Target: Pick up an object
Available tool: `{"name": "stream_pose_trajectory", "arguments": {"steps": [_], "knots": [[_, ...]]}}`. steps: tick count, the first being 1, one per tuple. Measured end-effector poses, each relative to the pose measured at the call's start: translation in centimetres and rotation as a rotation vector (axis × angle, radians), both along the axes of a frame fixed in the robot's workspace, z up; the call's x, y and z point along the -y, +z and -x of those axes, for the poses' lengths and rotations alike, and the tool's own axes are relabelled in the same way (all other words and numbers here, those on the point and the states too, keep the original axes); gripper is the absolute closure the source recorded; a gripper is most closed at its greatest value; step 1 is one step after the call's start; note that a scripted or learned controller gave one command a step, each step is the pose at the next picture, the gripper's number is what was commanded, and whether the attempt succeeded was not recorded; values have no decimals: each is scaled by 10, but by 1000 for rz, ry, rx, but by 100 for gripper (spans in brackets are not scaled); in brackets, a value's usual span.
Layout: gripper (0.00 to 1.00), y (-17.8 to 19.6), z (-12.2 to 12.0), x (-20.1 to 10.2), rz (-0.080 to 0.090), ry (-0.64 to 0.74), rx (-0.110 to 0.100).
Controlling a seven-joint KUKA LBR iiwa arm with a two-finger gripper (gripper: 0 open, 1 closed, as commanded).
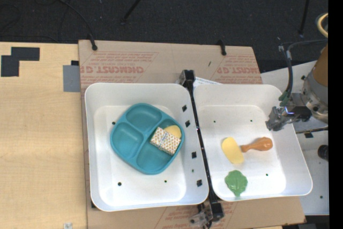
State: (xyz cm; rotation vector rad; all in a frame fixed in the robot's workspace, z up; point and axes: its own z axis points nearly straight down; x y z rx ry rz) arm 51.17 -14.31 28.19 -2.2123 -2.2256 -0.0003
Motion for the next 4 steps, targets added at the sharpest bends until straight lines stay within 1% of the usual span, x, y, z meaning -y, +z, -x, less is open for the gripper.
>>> {"name": "stream_pose_trajectory", "arguments": {"steps": [1,2,3,4], "knots": [[100,-17,-8,-58,0,0,-2],[100,-27,-24,-110,1,-1,-2],[100,-29,-26,-153,1,-2,-3],[100,-26,-28,-204,1,-1,-1]]}}
